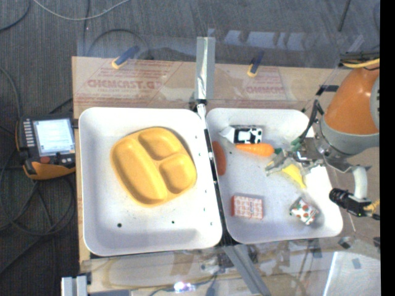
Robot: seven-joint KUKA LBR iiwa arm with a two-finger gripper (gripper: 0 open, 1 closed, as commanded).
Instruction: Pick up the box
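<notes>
A flat pink-red box lies near the front of the right bin. A small black-and-white carton sits at the back of that bin, touching an orange carrot. My gripper hangs over the middle right of the bin, just right of the carrot's tip and above a yellow banana-like piece. Its fingers are spread open with nothing between them. The pink-red box is apart from the gripper, to its front left.
A small patterned object lies at the right bin's front right. A red-orange piece rests against that bin's left wall. The left bin holds a yellow divided tray. A handheld pendant lies left of the bench.
</notes>
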